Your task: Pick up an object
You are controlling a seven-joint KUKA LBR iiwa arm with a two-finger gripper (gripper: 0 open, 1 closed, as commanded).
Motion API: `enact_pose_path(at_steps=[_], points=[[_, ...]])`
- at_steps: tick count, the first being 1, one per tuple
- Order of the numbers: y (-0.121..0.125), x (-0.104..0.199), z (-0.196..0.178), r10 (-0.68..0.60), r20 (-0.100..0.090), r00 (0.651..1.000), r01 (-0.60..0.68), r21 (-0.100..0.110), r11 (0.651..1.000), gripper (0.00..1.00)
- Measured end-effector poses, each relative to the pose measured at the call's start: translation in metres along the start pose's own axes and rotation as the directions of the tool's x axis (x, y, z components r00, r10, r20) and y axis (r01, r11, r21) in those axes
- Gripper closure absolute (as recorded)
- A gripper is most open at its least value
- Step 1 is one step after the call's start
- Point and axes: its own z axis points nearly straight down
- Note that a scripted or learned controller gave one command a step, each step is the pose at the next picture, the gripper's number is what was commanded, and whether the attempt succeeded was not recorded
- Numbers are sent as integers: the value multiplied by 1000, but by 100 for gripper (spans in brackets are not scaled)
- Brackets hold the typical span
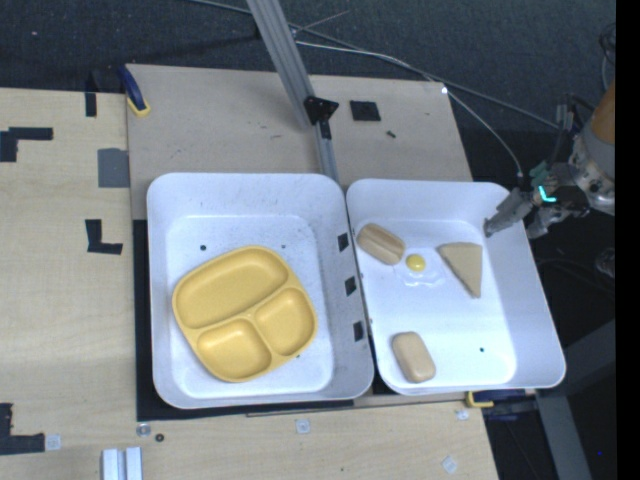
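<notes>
the gripper (520,216) sits at the far right of the camera view, just over the upper right rim of the right bin (500,193), with the grey arm (600,173) behind it reaching in from the right edge. how its tool stands, wide or narrow, cannot be told at this size, and nothing is seen held in it. the right bin holds four things: a tan oblong piece (380,243) near its upper left, a fried egg toy (416,265) with a yellow yolk just beside that piece, a tan wedge (464,267) to the right of the egg, and a second tan oblong piece (412,356) alone near the lower edge. the wedge lies nearest the gripper but apart from it. the left bin (170,203) holds a yellow divided plate (244,312) with three compartments, lying flat.
</notes>
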Motion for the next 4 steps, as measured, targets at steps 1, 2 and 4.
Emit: enact_pose_path(at_steps=[1, 2, 4], points=[[1, 0, -2, -1, 1, 1000, 1, -3, 1000, 0], [5, -7, 57, 0, 0, 1000, 0, 1, 1000, 0], [-9, -7, 180, 1, -1, 1000, 0, 3, 1000, 0]])
